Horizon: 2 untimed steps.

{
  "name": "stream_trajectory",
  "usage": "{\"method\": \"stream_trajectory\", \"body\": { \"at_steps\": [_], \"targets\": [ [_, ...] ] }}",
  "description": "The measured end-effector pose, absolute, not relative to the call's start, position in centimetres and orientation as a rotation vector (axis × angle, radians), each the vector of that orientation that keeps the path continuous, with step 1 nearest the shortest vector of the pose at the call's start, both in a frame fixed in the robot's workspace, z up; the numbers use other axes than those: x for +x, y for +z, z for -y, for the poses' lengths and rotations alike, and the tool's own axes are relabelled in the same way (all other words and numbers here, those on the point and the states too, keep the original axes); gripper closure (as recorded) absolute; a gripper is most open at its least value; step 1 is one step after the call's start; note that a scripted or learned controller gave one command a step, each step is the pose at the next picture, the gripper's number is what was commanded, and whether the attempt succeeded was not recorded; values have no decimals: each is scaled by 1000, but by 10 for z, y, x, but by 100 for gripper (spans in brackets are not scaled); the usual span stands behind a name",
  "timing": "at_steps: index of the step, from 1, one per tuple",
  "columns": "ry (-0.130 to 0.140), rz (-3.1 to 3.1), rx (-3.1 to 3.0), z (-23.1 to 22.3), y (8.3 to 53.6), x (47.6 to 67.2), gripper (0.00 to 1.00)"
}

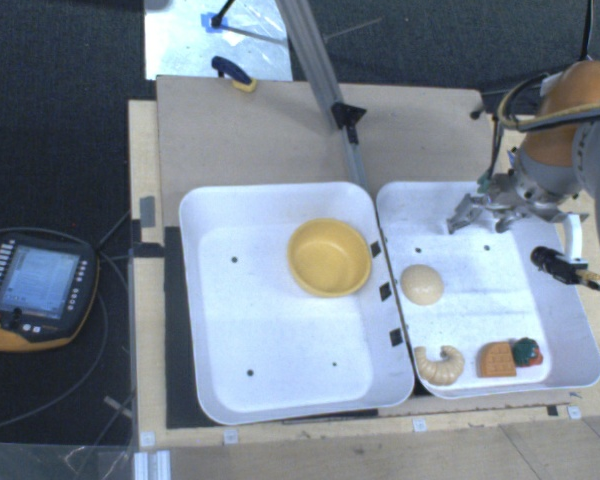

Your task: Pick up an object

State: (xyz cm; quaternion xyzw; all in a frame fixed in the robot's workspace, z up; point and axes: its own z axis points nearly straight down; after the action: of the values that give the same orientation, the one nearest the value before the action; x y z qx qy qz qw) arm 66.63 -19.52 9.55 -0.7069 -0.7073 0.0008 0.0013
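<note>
The arm [570,118] reaches in from the right and hangs over the far part of the right bin [580,363]. The gripper [483,215] points toward the bin's back left corner, fingers spread apart with nothing between them. So this is the approach step: nothing is picked yet, and the grab is all to come.

Candidates? Nearest is the pale round ball [421,284], lying on the bin floor toward the left wall, forward of the gripper and apart from it. Along the front wall sit a ribbed cream shell-like piece [439,364], and further right an orange block [497,359] with a small green-and-red thing [526,351] touching it. Over in the left bin [205,368], a yellow bowl [328,256] rests near the right wall.

The ball looks like the likely target, standing clear of its neighbours. The next move calls for the gripper to shift forward until it is centred above the ball, descend with fingers apart on either side, then close. A round thing may well roll away if the fingers land off-centre, so alignment matters.
</note>
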Motion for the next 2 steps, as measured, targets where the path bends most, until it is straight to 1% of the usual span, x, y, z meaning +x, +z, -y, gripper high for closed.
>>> {"method": "stream_trajectory", "body": {
  "at_steps": [1,2],
  "targets": [
    [-2,2225,-2222,196,109,668,100],
    [-5,2226,-2224,189,165,662,100]
  ]
}}
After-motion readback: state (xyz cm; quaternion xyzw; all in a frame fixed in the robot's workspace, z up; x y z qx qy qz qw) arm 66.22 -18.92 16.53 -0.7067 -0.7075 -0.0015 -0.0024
